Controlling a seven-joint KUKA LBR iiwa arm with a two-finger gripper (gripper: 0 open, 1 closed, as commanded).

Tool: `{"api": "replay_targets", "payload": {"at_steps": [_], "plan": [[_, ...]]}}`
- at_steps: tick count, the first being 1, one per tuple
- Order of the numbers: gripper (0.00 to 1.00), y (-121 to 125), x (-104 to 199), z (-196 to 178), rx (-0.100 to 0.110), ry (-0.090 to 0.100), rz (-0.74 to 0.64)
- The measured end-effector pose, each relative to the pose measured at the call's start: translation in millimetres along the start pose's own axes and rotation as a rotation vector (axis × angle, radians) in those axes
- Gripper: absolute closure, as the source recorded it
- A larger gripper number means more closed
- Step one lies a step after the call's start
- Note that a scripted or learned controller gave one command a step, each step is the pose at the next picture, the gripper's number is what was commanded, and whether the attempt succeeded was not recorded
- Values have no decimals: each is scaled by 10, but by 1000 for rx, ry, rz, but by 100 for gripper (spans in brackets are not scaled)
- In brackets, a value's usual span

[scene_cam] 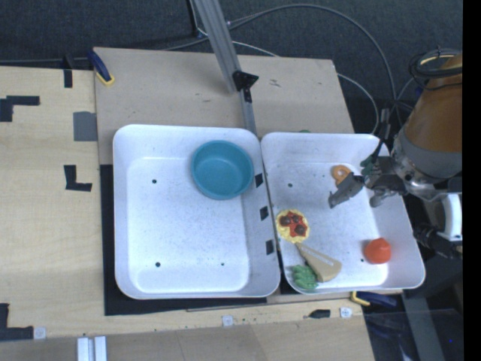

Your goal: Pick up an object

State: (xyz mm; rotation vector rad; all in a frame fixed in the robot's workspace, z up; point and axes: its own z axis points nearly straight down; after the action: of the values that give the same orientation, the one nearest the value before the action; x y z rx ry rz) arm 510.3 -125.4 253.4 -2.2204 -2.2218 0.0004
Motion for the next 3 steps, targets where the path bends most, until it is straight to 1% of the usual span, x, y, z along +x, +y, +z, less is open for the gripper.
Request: {"api": "replay_targets", "payload": {"at_steps": [1, 2, 3], "plan": [[0, -31, 0, 419, 2, 0, 0], [0, -41, 33, 1042, 5, 1, 0], [0, 6, 43, 1628, -2, -1, 0]]}}
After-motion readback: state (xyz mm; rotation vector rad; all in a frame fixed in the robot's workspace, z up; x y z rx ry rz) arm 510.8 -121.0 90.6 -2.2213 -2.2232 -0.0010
